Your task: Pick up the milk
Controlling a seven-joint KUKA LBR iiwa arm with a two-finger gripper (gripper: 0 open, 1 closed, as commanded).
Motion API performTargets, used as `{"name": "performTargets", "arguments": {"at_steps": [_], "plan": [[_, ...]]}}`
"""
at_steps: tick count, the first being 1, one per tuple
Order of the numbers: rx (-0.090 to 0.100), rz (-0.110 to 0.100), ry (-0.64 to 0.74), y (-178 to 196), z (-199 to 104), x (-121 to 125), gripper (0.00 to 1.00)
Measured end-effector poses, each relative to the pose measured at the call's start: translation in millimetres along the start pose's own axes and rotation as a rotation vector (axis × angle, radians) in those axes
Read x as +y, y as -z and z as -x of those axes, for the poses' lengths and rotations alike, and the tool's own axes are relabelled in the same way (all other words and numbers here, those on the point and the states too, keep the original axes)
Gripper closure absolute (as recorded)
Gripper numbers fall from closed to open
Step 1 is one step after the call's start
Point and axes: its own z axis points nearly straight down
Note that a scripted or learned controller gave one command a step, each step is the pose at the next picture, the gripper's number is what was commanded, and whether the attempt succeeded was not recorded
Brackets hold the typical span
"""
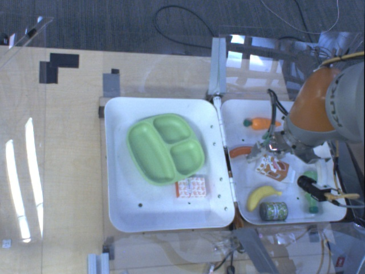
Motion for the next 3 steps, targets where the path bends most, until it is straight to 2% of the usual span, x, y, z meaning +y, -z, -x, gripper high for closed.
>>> {"name": "performTargets", "arguments": {"at_steps": [1,2,3], "plan": [[-0.001,0.008,0.003,12,-1,3,1.00],[-0.001,0.008,0.003,12,-1,3,0.00],[-0.002,0.011,-0.116,-2,44,-43,0.00]]}}
